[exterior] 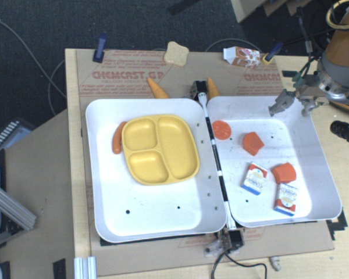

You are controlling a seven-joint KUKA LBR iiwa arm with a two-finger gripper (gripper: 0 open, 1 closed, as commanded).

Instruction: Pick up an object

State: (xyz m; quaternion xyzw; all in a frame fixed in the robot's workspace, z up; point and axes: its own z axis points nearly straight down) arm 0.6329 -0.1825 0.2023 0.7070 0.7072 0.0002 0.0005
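Overhead slanted view of bench [75,156] with two shallow white bins side by side. Left bin [104,202]: yellow divided plate [160,149], with an orange-red sausage-shaped piece [117,138] touching its left edge. Right bin [314,173]: red-orange disc [221,130] near the dividing rim, red-orange block [252,143] just beside it, a second red-orange piece [284,172] lower right, and two small cartons, one [255,179] near the centre and one [285,199] toward the front edge. Outside the bins, along the far side of the bench: slice-of-bread toy [176,53], carrot-like piece [157,88], small carton [242,56]. Tool [294,102] at the far right corner of the right bin, fingers spread, nothing between them, apparently above the bin floor and well apart from every piece in it. Task status, judged from this layout: nothing grasped, nothing lifted, all candidate pieces lying loose in their bins. Remaining: choice of a target, most plausibly the red-orange block or disc as nearest; travel over it; descent; closure; lift clear of the bin.
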